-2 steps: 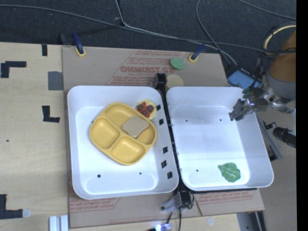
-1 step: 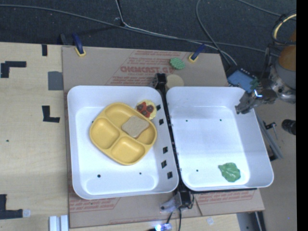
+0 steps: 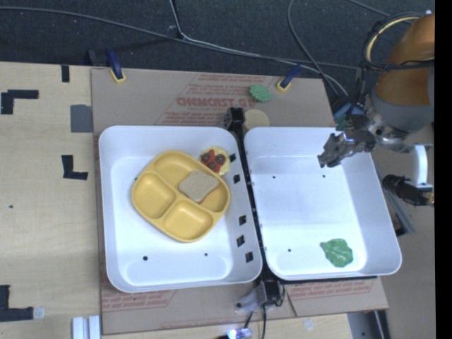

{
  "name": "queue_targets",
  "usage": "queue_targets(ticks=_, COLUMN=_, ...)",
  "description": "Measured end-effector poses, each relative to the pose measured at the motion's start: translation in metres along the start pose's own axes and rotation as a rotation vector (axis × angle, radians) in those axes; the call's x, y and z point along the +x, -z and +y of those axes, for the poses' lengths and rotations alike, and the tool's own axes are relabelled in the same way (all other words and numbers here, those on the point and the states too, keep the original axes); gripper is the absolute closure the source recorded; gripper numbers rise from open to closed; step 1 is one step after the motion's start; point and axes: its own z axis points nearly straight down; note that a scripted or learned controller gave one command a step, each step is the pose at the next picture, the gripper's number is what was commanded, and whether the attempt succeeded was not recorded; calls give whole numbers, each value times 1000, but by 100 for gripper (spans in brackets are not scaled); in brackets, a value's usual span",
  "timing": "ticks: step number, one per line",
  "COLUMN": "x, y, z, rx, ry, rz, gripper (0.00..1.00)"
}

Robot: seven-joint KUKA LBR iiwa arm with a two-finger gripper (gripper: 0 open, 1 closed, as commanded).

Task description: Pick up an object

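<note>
Nearest the camera, low in the right bin [image 3: 381, 210], lies a small crumpled green object [image 3: 337, 251], close to the bin's lower-right corner and just off the front wall. It's the one loose item in that bin, so I'd take it as the likeliest pick target. Left bin [image 3: 113, 210]: a yellow compartment tray [image 3: 159, 200] sits tilted mid-frame, with a tan bread-like slice [image 3: 198, 185] on its middle compartment and a small red-and-dark item [image 3: 215, 160] at the tray's upper-right edge. Further back, upper right of the frame, the gripper [image 3: 330, 154] hangs over the far right part of the right bin, well apart from the green object and with nothing visible between its fingers. Whether the fingers are spread or pressed together I cannot tell at this resolution. Beyond the bins, a small green piece [image 3: 260, 92] rests on the cardboard near the top centre. Risks as I see them: the target is soft-looking, low and irregular, so a pinch could close over it or just flatten it; being near the corner, a finger may clip the bin wall on descent; and it's a long traverse from here, so any offset lands on bare bin floor.
</note>
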Motion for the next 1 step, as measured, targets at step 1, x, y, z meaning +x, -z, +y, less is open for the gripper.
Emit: queue_targets(ticks=1, x=58, y=1, z=-3, rx=1, ry=1, rz=1, gripper=100)
